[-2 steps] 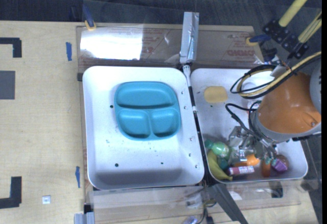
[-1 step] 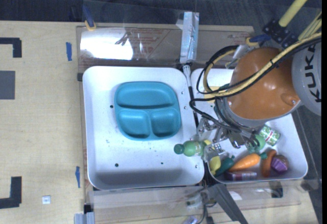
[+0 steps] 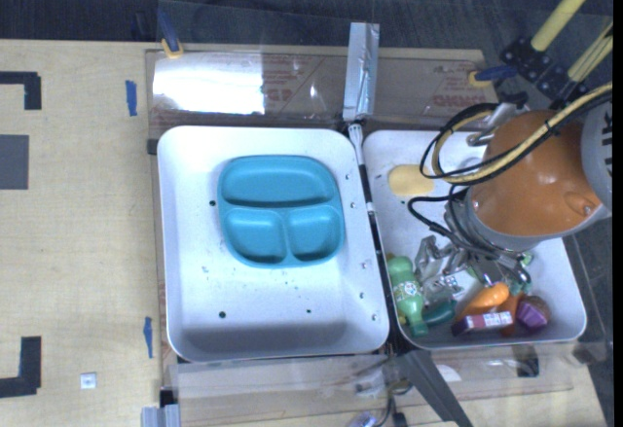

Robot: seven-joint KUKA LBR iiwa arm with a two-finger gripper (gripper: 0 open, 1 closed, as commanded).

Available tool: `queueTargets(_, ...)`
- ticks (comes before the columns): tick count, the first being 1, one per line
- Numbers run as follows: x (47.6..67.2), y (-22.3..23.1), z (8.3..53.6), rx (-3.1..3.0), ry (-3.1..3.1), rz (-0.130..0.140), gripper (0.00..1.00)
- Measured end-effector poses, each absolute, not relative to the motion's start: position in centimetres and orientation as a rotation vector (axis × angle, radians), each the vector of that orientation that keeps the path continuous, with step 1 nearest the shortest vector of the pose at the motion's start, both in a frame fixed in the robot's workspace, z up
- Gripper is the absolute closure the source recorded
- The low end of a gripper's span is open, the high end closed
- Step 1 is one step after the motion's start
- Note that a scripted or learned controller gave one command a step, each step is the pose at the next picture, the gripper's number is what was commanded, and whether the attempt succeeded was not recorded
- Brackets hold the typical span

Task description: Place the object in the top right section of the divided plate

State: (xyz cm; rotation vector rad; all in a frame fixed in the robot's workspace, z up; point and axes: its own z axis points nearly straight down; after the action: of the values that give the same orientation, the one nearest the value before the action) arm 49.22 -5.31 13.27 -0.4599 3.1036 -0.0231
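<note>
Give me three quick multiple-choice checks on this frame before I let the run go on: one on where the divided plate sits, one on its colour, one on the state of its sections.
1. Where is the divided plate?
A. In the left bin
B. In the right bin
C. On the bare bench

2. What colour is the plate?
A. Orange
B. Blue
C. White

3. What state are the plate's sections in?
A. All three bare
B. One holds a carrot
C. Plate flipped upside down

Answers:
1. A, the plate lies in the left bin, while the claw is over the clutter in the right bin.
2. B, it is light blue against the white bin floor.
3. A, the large section and the two smaller ones show only blue surface, with nothing placed in them yet.
</note>
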Motion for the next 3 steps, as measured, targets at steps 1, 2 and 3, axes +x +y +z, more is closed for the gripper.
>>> queueTargets(1,49.4,-5.3,14.4,-0.455,3.096,-0.025,1.0)
queueTargets(2,49.6,-5.2,15.4,-0.452,3.089,-0.025,1.0)
queueTargets(3,49.8,-5.1,16.5,-0.45,3.082,-0.024,1.0)
